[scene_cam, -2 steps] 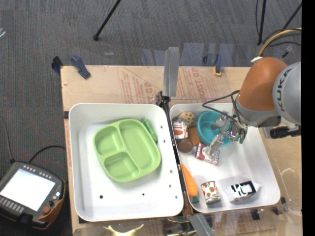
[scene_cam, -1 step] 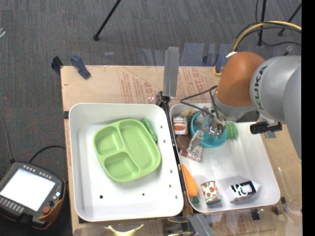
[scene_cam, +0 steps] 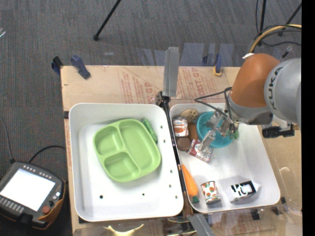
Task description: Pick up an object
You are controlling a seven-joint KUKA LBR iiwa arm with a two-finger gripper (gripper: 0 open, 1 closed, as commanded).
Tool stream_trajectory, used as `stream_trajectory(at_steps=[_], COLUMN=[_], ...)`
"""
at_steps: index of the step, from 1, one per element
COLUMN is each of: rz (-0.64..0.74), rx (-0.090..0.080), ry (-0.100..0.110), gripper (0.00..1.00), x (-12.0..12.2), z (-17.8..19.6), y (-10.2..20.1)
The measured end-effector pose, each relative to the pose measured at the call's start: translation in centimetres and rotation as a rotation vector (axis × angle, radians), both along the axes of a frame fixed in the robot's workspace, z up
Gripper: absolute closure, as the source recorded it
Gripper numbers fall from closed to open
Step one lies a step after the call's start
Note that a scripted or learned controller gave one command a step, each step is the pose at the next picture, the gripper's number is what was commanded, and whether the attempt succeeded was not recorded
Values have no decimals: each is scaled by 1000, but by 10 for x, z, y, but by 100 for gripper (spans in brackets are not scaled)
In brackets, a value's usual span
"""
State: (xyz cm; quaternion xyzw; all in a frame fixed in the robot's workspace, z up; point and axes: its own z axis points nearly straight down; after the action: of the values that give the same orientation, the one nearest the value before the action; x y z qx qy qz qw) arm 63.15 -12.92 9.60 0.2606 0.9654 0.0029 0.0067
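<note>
1. Two white bins: left bin (scene_cam: 83, 127), right bin (scene_cam: 256, 161).
2. One green divided plate (scene_cam: 127, 149) in the left bin.
3. One teal bowl (scene_cam: 209, 122) at the right bin's 11 o'clock, under the gripper (scene_cam: 212, 134); finger state unclear.
4. One carrot (scene_cam: 188, 181) at 7 o'clock.
5. Two small cans (scene_cam: 180, 127) (scene_cam: 210, 192).

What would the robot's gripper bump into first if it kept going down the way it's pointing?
Probably the red-and-white packet lying just below the gripper, beside the teal bowl. Depth is hard to judge from above, so it might touch the bowl's rim first.
</note>
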Motion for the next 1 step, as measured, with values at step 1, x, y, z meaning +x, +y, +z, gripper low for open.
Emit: stream_trajectory(at_steps=[1], rz=[-13], rx=[-3], ry=[2], gripper=[0], x=[-99], z=[-1], y=[15])
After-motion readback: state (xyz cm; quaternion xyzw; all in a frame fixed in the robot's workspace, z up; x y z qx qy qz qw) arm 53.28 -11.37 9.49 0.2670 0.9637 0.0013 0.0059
